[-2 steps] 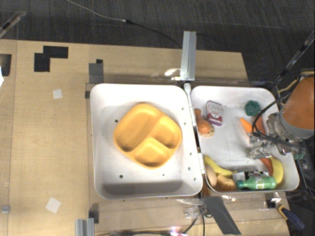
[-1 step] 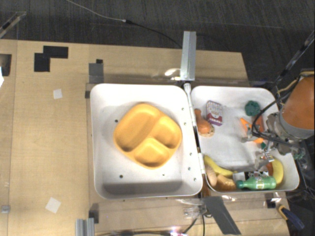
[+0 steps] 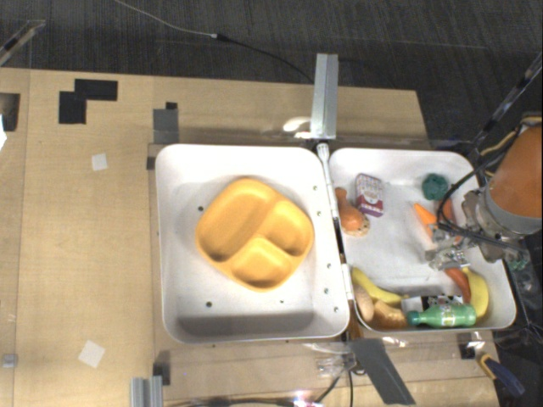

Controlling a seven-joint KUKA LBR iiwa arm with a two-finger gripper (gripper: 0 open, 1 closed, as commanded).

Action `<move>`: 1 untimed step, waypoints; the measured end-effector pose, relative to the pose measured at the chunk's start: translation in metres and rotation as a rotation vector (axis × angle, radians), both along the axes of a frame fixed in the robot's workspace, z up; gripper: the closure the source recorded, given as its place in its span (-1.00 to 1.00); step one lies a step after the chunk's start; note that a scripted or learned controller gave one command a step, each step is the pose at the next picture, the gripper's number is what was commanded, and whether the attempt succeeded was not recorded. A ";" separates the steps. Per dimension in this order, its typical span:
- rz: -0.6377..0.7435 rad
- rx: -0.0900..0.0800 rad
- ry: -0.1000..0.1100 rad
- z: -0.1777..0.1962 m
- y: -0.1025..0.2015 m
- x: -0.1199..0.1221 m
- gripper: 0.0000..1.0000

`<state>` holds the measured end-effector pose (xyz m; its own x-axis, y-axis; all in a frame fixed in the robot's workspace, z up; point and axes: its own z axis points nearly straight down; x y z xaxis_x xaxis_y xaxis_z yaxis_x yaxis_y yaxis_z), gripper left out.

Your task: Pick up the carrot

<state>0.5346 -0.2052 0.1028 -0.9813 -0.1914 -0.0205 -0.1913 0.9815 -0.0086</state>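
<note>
Rightward, bin (image 3: 399,156) holds carrot (image 3: 424,216).

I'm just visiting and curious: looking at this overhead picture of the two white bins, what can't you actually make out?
- Gripper: fingers too small and cluttered by cables in the camera view to judge.
- Small orange carrot: its lower end runs under the gripper.
- Small white-and-purple packet: print too small to read.
- Green plastic bottle: label blurred.
- Grey arm: cut off by the right edge.
</note>
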 end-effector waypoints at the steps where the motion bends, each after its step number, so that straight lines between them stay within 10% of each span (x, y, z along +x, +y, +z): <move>1: -0.309 0.008 0.007 0.083 0.001 0.069 1.00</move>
